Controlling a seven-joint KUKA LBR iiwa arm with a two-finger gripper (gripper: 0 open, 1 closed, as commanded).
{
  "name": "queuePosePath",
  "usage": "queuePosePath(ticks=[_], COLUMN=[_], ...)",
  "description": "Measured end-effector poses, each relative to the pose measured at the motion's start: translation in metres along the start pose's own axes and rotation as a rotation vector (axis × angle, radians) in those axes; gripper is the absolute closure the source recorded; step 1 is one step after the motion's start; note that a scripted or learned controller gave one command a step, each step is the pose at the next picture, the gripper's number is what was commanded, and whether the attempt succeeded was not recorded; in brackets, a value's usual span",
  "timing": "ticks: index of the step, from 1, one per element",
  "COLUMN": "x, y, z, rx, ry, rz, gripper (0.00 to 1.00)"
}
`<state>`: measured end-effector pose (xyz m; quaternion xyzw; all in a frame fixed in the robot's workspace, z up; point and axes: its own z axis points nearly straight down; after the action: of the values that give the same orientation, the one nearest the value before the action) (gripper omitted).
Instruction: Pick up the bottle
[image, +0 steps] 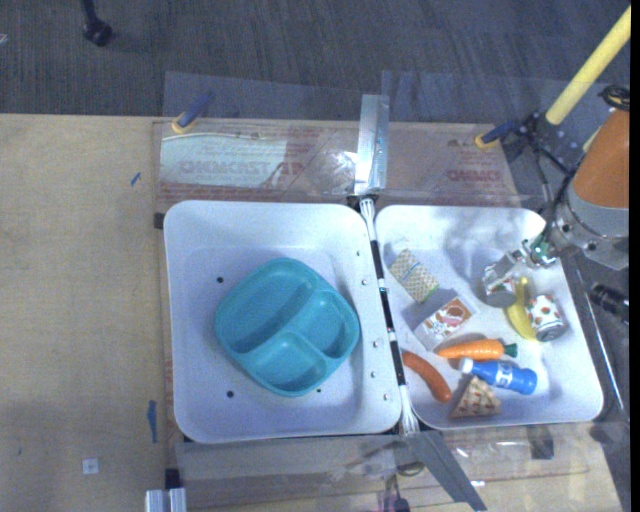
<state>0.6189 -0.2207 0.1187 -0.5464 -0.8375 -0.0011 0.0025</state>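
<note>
Blue bottle beside carrot

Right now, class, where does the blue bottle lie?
In the camera view, the blue bottle lies on its side near the front of the right bin, just below the carrot and beside the pizza slice.

— Where's the bottle?
— In the right-hand bin, toward its near edge. The bottle is blue with a white cap.
— Upright?
— No, lying on its side, cap pointing left, just below the carrot and beside the pizza slice.
</note>
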Motion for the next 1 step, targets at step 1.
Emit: queuePosePath(ticks=[1], x=[0.0208], y=[-0.0520], z=[0.0320], rx=[-0.006], ry=[-0.007], rz=[-0.258], gripper=[0.00])
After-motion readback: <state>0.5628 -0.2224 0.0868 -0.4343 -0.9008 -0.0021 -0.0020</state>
